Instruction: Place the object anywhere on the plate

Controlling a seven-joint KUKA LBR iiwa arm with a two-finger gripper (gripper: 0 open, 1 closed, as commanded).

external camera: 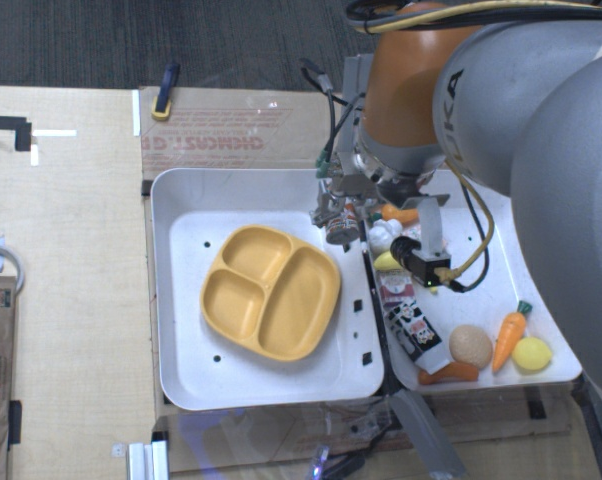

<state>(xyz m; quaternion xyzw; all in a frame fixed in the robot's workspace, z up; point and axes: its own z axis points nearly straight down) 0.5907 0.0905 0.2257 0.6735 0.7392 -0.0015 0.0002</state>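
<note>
A yellow plate (271, 293) with three compartments lies in the middle of the left white bin (166, 268), with nothing on it. My gripper (339, 223) hangs over the divider between the two bins, just past the plate's far right corner. Cables and the wrist body crowd around it, and I cannot make out anything held in it. Right beside it in the right bin (546, 293) lie a small orange piece (399, 214), a white piece (383, 234) and a yellow piece (386, 261), partly hidden by the arm.
Further toward the front of the right bin lie a black-and-white carton (411, 326), a beige potato-like item (470, 345), an orange sausage shape (449, 373), a carrot (509, 336) and a lemon (532, 353). The big grey arm (521, 98) overhangs the right bin.
</note>
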